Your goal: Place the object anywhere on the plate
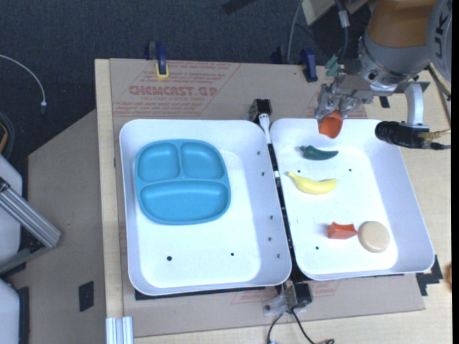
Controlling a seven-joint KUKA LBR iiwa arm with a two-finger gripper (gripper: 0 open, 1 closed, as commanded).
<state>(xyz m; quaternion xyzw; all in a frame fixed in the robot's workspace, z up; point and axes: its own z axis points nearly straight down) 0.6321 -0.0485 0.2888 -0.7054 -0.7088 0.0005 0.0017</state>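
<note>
The gripper (pixel 332 115) hung over the right bin's (pixel 401 213) far edge, fingers closed on a small orange object (pixel 330 126), well apart from the blue plate (pixel 183 181).

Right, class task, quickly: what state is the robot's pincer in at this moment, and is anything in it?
Pincer: shut on the orange object, lifted above the far edge of the right bin.

blue plate (pixel 183 181), yellow banana (pixel 313 184), white bins (pixel 208 264), orange-banded arm (pixel 403 13)
</note>
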